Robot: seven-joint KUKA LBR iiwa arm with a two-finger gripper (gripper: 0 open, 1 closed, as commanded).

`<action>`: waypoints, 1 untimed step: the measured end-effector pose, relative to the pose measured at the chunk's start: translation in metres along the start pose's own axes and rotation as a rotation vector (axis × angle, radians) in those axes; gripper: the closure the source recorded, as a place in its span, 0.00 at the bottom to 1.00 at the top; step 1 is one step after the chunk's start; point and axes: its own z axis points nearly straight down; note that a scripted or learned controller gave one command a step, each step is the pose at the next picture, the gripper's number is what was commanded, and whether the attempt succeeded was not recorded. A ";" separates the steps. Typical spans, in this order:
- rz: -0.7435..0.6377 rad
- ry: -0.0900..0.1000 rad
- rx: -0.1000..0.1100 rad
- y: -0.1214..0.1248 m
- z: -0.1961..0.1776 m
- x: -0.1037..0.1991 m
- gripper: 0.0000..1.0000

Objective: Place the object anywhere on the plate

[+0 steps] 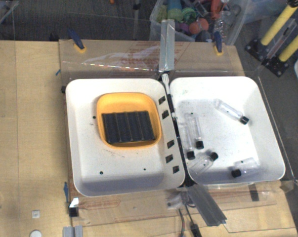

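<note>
A yellow-orange plate (105,104) lies in the left bin (84,167). A dark ribbed rectangular object (127,127) rests flat on the plate, covering most of its middle. In the right bin (267,132) lie several clear plastic tubes with black caps: one (231,112) at the upper right, two (194,132) near the divider, one (205,160) lower down and one (243,167) at the lower right.
A row of black clips (167,132) runs down the divider between the bins. A clear tub of colourful toys (198,6) stands behind the bench. Yellow-handled gear (282,21) sits at the upper right. Bare wooden bench top (25,132) lies to the left.
</note>
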 end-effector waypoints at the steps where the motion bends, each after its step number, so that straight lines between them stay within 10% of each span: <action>1: -0.190 -0.001 0.000 0.005 0.000 0.002 1.00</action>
